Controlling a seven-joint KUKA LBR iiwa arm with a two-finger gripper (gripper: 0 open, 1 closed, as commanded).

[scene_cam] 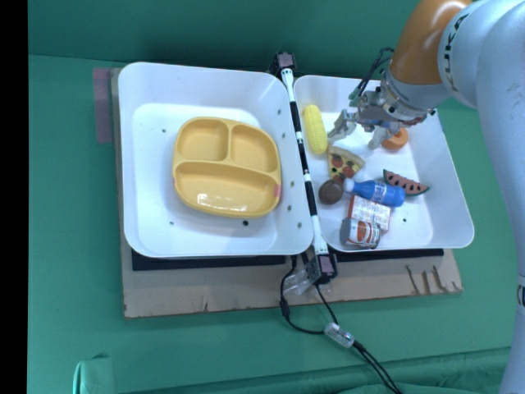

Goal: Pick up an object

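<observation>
Camera view, looking down on the counter (74, 220). We note the left white shallow bin (148, 220) carries a yellow plastic divided plate (227, 167). The right white bin (447, 212) holds the toys: a yellow corn cob (314, 128), a pizza slice (344, 162), a brown round piece (331, 191), a blue bottle (377, 192), a watermelon wedge (405, 183), a printed can (365, 222), an orange round piece (395, 140).

The hand (361, 131) hangs over the bin's far half, fingers spread, nothing between them. We judge the pizza slice the nearest candidate: it lies just below the hand toward the camera, long axis running roughly near-to-far. The orange piece sits just beside the hand's right finger.
</observation>
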